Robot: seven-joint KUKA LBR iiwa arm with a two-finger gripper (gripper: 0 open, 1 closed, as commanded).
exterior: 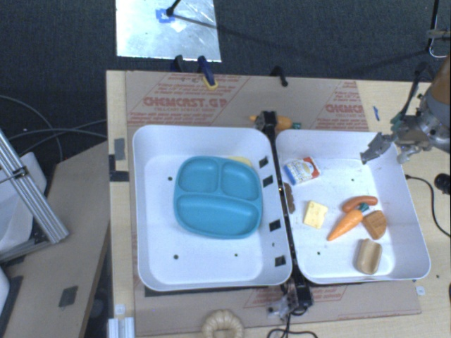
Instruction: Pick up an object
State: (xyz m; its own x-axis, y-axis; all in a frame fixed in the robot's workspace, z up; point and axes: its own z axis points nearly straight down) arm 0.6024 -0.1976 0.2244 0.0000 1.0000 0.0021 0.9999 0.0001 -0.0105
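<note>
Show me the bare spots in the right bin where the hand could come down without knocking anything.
In the right bin, bare floor lies along the far edge between the small packet and the hand, and at the near left corner below the cheese wedge. The near right is crowded: sausage, carrot, bread pieces.

A robotics lab: bins on a board-covered bench, loose cables over dark carpet, aluminium framing.
</note>
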